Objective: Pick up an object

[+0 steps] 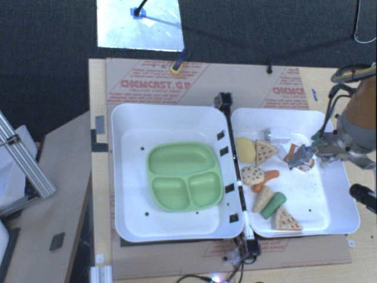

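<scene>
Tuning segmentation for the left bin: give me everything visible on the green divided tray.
The green divided tray is pale green, plastic-looking, with rounded corners and three compartments: one wide section toward the back, two smaller ones toward the front. It lies flat, slightly rotated, about mid-floor in the left bin, touching only the bin floor. Nothing sits in its compartments.

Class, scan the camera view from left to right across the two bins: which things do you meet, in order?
Green divided plate → yellow lemon-shaped toy → green pickle-shaped toy → gripper.
</scene>
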